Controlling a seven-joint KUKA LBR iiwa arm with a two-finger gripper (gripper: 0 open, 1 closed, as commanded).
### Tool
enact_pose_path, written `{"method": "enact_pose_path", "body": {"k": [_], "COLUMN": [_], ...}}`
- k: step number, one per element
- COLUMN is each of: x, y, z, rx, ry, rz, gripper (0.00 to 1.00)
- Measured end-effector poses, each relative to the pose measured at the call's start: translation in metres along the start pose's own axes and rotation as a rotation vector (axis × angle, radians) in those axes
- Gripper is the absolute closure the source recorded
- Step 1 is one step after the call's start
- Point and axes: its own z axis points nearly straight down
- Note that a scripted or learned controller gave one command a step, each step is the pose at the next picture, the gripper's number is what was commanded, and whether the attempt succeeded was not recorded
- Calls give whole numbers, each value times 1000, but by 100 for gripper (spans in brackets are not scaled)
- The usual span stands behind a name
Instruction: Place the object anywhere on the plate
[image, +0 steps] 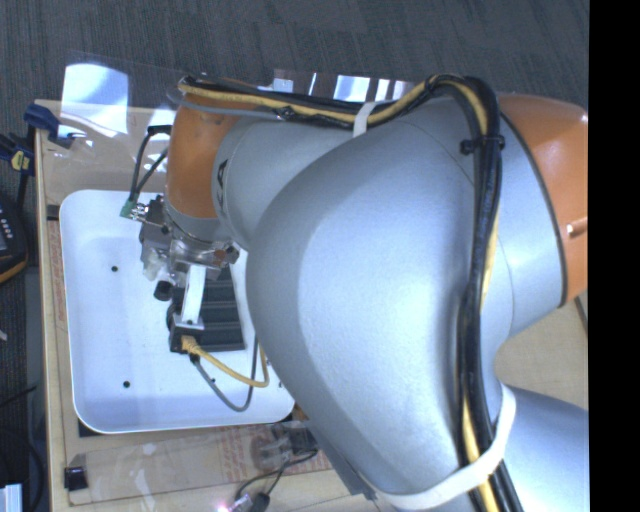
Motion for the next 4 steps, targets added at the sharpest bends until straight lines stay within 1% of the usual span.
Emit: {"method": "enact_pose_path", "body": {"k": [1, 2, 3, 4], "x": [44, 13, -40, -54], "y": [30, 52, 70, -11], "z": [30, -106, -263, -36], "rx": [-1, -3, -6, 2], "ry": [1, 5, 7, -2], "rz": [444, 574, 472, 311], "gripper": [100, 100, 100, 100]}}
